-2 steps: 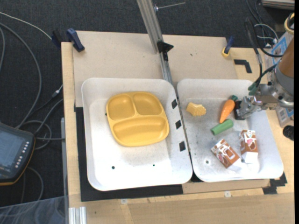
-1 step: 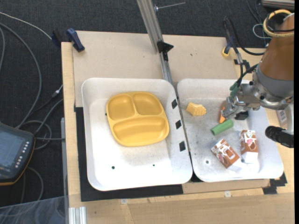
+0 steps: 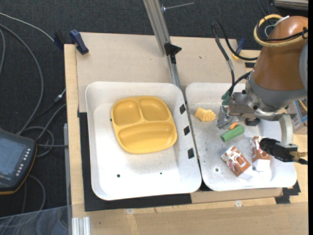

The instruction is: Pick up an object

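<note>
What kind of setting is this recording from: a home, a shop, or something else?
Most likely a robotics lab bench: two white bins taped to a wooden bench, loose cables on dark carpet, and a handheld control pendant lying at the left edge.
</note>
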Controlling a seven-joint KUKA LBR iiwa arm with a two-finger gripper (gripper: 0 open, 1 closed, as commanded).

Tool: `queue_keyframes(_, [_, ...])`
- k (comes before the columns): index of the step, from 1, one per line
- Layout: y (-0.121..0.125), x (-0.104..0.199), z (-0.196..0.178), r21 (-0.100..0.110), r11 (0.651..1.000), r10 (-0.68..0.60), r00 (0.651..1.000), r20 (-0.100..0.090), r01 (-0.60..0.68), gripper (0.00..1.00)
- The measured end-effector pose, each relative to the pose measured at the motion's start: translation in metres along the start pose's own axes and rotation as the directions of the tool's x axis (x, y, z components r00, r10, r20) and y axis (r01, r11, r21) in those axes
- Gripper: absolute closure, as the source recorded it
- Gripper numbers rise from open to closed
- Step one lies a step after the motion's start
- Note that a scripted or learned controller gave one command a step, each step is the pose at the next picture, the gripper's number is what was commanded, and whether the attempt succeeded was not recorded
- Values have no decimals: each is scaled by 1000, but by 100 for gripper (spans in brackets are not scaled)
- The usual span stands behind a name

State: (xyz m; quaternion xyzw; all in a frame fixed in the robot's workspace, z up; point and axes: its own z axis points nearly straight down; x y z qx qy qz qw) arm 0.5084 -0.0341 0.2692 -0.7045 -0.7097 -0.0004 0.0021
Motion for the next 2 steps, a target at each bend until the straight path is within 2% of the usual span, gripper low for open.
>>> queue_keyframes(2, [-27,114,26,2,1000,0,1000,0,0,100])
